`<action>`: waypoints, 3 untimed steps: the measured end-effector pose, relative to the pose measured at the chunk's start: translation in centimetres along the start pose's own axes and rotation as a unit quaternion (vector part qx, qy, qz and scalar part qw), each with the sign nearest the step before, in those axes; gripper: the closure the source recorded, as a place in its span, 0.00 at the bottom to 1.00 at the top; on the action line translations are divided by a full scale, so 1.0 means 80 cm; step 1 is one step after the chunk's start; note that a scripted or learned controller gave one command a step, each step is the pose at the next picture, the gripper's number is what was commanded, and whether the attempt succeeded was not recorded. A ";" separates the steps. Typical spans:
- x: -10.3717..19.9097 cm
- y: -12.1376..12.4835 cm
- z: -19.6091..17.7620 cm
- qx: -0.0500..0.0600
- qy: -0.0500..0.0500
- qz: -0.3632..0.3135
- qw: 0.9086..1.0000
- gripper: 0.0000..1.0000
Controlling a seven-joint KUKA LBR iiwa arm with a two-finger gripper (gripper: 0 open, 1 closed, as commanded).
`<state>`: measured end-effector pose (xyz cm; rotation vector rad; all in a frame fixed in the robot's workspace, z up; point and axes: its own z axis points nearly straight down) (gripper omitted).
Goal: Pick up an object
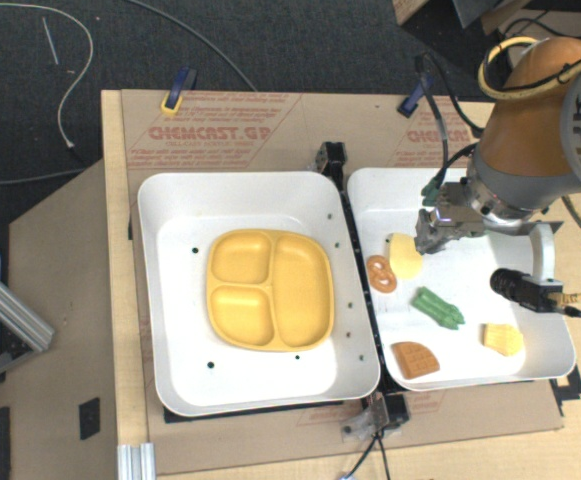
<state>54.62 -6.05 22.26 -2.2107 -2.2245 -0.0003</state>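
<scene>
The right bin [470, 190] holds several small food toys. A pale yellow piece [406, 260] lies by the bin's left wall, with an orange ring-shaped piece [381, 274] touching its left side. Further toward the front lie a green pickle-like piece [438, 308], a brown bread-like slice [415, 358] and a yellow wedge [503, 339]. My gripper [432, 236] hangs over the right bin, its tip just above and to the right of the pale yellow piece. The arm's body hides the bin's far right part.
The left bin [170, 268] bears a yellow divided plate [270, 290] in its middle. A black clamp [331, 156] sits between the bins at the back. A black cylinder [518, 288] on the arm juts over the right bin. Cables run behind the bench.
</scene>
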 end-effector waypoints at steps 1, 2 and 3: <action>0.071 -0.022 -0.011 0.000 0.000 0.000 1.000 1.00; 0.137 -0.034 0.004 0.000 0.000 0.000 1.000 1.00; 0.191 -0.056 -0.002 0.000 0.000 0.000 1.000 1.00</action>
